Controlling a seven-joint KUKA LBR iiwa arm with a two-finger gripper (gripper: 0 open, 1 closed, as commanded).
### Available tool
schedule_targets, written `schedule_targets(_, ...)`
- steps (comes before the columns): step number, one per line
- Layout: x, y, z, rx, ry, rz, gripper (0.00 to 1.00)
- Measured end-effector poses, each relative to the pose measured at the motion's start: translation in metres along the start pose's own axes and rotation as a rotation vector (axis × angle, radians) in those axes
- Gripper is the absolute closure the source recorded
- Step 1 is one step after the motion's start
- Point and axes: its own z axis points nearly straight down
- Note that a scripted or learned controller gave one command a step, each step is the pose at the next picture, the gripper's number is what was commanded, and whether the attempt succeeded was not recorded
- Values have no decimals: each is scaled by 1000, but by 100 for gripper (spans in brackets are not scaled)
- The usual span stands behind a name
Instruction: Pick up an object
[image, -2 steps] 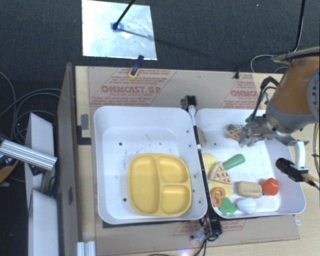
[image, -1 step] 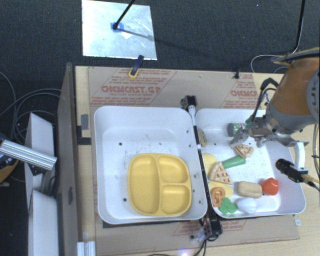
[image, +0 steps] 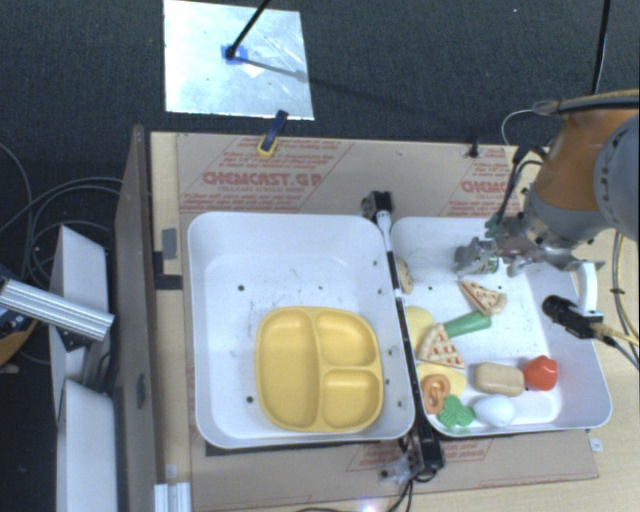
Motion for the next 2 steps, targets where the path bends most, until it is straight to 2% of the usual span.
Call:
schedule_targets(1, -36, -12, 70, 5, 0, 6, 0)
schedule_targets(2, -35, -9, 55, -2, -1, 3, 100)
